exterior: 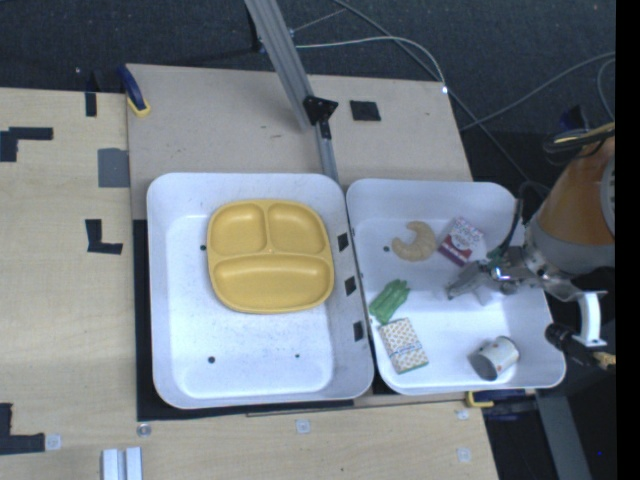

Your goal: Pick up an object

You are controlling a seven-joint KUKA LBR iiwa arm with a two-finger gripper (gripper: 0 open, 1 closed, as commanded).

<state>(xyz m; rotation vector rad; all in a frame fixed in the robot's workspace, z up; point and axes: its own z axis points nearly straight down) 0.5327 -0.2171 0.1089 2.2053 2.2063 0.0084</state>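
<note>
End effector (pixel 468 285) sits low in right bin (pixel 520 313), can't tell its grip state, w/ red-white packet (pixel 462 240) just beside it, so I'd center over packet & drop straight before closing, avoiding bin wall.

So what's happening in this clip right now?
The arm reaches in from the right, its gripper low inside the right bin between a red-and-white packet and a small grey cup. Nothing is visibly held. A croissant-shaped piece, a green item and a patterned packet lie nearby. The yellow divided plate sits in the left bin.
</note>
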